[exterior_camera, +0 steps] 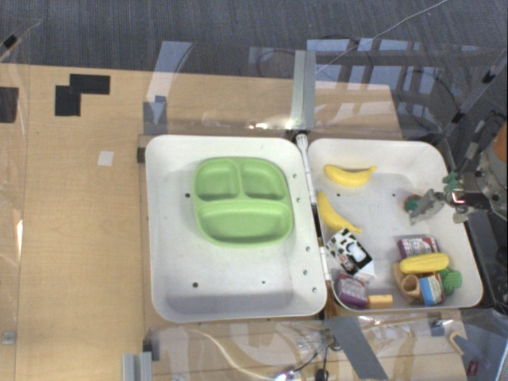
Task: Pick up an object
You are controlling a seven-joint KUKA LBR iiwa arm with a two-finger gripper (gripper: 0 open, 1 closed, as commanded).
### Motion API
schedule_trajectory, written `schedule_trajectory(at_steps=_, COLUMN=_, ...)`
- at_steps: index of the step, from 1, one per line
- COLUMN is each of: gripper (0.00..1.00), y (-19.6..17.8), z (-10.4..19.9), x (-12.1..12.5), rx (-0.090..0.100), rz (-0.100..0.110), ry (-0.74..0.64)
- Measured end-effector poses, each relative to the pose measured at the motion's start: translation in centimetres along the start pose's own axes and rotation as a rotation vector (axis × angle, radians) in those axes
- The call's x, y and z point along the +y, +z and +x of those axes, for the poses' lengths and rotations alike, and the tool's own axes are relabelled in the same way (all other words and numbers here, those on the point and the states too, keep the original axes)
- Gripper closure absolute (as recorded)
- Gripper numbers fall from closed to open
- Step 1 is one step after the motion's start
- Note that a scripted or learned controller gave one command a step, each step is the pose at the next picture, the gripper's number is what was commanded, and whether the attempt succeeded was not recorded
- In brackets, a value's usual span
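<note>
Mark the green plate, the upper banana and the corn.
green plate (242, 222): camera view, bottom compartment floor.
upper banana (348, 175): camera view, middle of its curve.
corn (424, 263): camera view, mid-cob.

Two yellow bananas lie in the right bin (397, 151): one banana (349, 174) near its far left corner, a second banana (332, 213) along its left wall. By the near edge cluster a corn cob (425, 263), a purple packet (416, 246), a black-and-white box (348, 252) and a purple cup (353, 292); a small dark green piece (414, 205) lies near the right wall.

Single fixed camera, high above bench (79, 213), slanted down, both bins (159, 236) framed, probably mid-distance.
</note>
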State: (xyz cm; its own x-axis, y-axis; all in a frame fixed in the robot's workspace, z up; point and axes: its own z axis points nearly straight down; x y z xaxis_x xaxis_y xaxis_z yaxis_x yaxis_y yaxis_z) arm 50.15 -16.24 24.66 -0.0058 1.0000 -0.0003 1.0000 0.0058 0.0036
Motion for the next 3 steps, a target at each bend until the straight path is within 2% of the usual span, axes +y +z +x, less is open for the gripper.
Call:
schedule_trajectory(at_steps=1, gripper=0.0, y=14.2, z=5.3, x=1.6, rx=0.0, rz=-0.003, ry=0.026)
schedule_trajectory(at_steps=2, gripper=0.0, y=15.7, z=7.7, x=8.9, rx=0.0, rz=-0.012, ry=-0.021)
schedule_trajectory(at_steps=3, gripper=1.0, y=14.4, z=8.0, x=9.2, rx=0.004, rz=-0.018, ry=-0.022)
